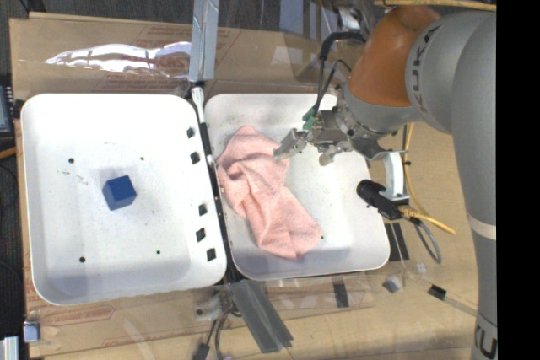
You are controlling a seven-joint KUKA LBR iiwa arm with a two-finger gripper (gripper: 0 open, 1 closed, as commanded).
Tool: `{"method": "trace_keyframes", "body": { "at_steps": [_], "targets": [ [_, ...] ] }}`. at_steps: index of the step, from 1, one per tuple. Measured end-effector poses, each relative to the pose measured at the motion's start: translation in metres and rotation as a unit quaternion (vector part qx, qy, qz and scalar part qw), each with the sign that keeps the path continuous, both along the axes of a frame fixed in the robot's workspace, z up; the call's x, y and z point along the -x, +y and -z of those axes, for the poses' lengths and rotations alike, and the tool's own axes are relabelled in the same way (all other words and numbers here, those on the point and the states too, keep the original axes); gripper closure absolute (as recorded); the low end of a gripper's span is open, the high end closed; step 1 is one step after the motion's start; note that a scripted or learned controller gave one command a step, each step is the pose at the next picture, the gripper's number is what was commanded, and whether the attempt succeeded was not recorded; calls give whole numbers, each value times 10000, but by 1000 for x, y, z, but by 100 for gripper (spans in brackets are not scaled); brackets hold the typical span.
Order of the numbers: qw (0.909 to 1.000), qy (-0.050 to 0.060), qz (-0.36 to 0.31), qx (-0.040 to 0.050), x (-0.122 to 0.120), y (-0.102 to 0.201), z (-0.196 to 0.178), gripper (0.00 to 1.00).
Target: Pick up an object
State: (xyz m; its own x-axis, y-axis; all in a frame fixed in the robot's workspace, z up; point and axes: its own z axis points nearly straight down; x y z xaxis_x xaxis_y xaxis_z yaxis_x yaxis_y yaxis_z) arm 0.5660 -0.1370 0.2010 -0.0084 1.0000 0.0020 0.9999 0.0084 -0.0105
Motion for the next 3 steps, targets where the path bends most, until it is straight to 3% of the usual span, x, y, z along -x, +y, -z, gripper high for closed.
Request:
{"method": "trace_keyframes", "body": {
  "at_steps": [1,2,3],
  "targets": [
    [9959,-34,-905,-4,-25,-18,111,0],
    [9945,-29,-1044,-4,-55,3,111,0],
    [9778,-17,-2097,-15,-34,24,56,0]
  ]
}}
